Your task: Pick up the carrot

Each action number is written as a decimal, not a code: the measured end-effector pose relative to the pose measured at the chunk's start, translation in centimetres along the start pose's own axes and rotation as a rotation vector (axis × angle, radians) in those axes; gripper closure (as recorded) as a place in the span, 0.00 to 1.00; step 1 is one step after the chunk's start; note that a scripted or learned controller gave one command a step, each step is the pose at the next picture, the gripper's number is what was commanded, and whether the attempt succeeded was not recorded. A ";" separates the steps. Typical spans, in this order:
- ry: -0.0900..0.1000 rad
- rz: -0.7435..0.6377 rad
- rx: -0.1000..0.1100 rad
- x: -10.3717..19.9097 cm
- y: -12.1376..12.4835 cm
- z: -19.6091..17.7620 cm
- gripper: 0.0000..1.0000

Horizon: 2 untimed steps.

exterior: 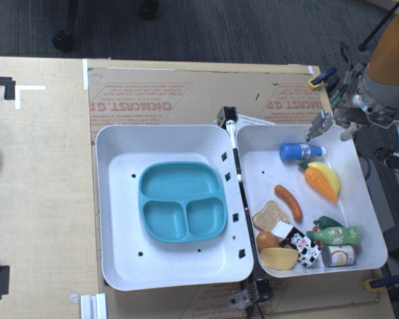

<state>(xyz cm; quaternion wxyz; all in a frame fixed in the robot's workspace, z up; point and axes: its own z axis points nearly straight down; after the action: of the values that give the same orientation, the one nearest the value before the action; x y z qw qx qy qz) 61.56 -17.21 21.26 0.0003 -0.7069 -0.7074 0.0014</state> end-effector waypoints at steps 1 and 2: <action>-0.007 -0.073 -0.016 -1.6 -4.2 10.6 0.00; -0.006 -0.067 -0.014 -1.6 -4.2 9.8 1.00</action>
<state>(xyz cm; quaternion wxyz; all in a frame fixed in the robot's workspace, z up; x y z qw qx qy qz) 57.32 -18.86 11.52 -0.0065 -0.6827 -0.7307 -0.0015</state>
